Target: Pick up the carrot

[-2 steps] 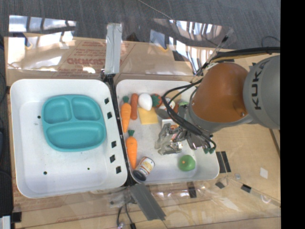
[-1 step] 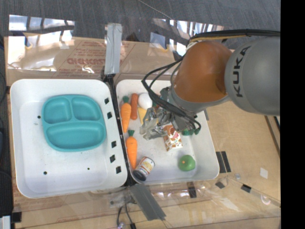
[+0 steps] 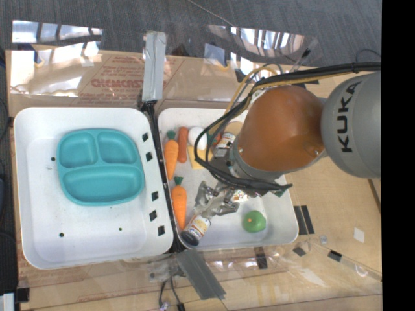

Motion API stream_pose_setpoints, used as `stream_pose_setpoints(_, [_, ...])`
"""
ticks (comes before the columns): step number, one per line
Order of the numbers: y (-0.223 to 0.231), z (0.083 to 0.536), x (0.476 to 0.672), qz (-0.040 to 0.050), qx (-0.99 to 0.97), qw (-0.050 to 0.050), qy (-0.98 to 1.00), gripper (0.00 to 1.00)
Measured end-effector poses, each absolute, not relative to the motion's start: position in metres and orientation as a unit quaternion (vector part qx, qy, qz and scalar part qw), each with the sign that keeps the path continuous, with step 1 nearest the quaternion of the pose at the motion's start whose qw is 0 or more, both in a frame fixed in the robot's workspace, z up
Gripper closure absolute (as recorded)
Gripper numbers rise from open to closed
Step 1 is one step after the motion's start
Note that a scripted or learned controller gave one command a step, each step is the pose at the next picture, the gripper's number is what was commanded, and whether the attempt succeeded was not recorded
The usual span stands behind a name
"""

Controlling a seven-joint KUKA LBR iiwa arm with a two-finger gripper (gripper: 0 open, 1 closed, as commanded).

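- Two shallow white bins sit side by side on the bench; left bin [image 3: 29, 193], right bin [image 3: 285, 229].
- Left bin holds a teal divided plate [image 3: 100, 166], three compartments, lying flat toward the bin's upper half.
- Arm [image 3: 353, 125] reaches in from the right; its orange band [image 3: 282, 129] hangs over the upper middle of the right bin and hides what lies under it.
- Gripper [image 3: 211, 203] sits low over the right bin's left-centre, metal fingers pointing toward the lower left. Whether the jaws are wide or narrow, cannot tell; nothing is seen between them.
- Two carrots lie along the right bin's left wall, end to end. Upper carrot [image 3: 170, 159] lies lengthwise near the wall; lower carrot [image 3: 179, 203] with a green top sits just below it, just beside the gripper on its left.
- A thinner reddish-orange piece [image 3: 183, 144], sausage-like, lies just right of the upper carrot.
- A small bottle [image 3: 196, 229] lies tilted at the lower left of the right bin, dark cap toward the corner, just below the gripper.
- A green round fruit [image 3: 254, 221] rests near the bin's lower wall, right of the gripper and apart from it.
- A yellowish item [image 3: 196, 159] is partly hidden under the arm; kind unclear.
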State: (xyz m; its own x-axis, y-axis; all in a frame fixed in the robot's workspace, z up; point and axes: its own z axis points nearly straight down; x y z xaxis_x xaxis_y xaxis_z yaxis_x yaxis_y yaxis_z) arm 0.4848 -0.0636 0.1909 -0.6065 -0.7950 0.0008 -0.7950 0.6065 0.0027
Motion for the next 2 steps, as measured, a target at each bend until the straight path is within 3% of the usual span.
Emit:
stream_pose_setpoints(1, [-0.049, 0.221, 0.492, 0.0003, 0.559, -0.002, -0.829, 1.0])
stream_pose_setpoints(2, [-0.04, 0.191, 0.477, -0.0009, 0.678, 0.0, -0.735, 1.0])
